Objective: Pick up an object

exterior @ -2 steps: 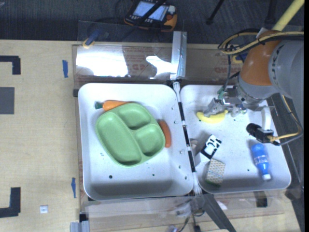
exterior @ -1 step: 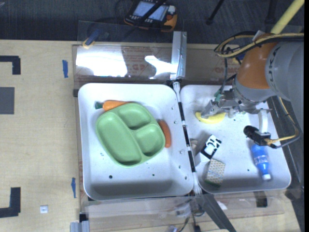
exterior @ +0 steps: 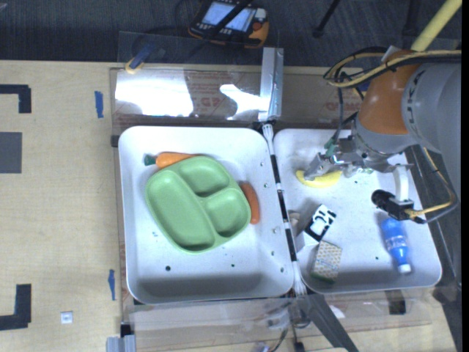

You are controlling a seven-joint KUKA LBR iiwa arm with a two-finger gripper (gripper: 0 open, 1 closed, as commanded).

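Over the right bin (exterior: 429,270), the gripper (exterior: 322,169) sits at the banana (exterior: 316,179). Whether it is open, I cannot tell. It should centre on the fruit before squeezing.

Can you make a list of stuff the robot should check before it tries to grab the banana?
1. End effector is over the right bin: ok.
2. End effector lined up with the banana: ok, it sits right at the banana's upper edge.
3. Banana between the fingers: cannot tell, the arm's wrist hides them.
4. Banana has room around it: ok, the black-and-white box and blue bottle lie apart from it.
5. Green divided plate out of the way: ok, it lies in the left bin.
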